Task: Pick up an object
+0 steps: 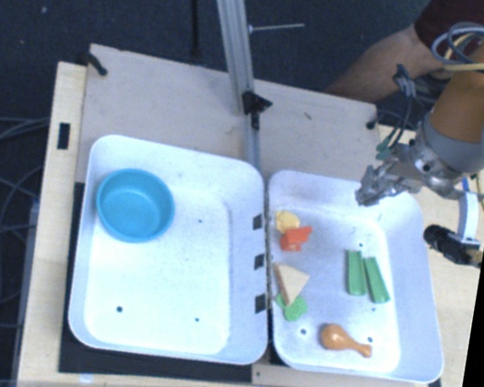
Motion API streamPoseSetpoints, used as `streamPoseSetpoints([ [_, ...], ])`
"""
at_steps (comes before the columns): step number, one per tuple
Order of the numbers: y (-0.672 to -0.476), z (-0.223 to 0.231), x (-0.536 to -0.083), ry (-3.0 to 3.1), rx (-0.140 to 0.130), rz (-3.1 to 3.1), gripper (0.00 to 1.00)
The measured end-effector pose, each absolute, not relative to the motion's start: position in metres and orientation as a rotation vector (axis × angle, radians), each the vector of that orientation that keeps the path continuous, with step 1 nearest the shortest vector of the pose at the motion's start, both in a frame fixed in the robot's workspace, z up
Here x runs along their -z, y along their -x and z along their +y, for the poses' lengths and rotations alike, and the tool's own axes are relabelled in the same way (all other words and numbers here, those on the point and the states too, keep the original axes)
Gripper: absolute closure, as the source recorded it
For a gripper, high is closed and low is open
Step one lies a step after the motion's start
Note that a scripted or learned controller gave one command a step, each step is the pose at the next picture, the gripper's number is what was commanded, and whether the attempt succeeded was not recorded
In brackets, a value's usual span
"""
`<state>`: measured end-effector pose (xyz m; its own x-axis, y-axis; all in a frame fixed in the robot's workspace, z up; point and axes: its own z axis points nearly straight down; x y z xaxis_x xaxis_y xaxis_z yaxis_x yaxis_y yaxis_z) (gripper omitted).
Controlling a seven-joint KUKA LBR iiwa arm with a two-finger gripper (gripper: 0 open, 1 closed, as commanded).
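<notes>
A miss looks likely: the toys in the right bin (423, 292) lie scattered and small, and the green sticks (366, 276) lie flat, easy to skid off. The hand (372, 191) hangs over that bin's far edge, well apart from the sticks, the orange drumstick (345, 341) and the cheese wedge (290, 283). Whether it's apart or together, I cannot tell. The arm leans in from the right, wrist tilted down and leftward
</notes>
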<state>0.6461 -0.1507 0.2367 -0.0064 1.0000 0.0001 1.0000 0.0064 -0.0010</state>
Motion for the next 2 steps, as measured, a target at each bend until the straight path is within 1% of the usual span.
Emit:
streamPoseSetpoints([
  [1, -0.647, -0.091, -0.232, 2.212, 0.0, -2.229, 1.0],
  [2, -0.657, -0.035, -0.243, 2.212, 0.003, -2.231, 1.0],
])
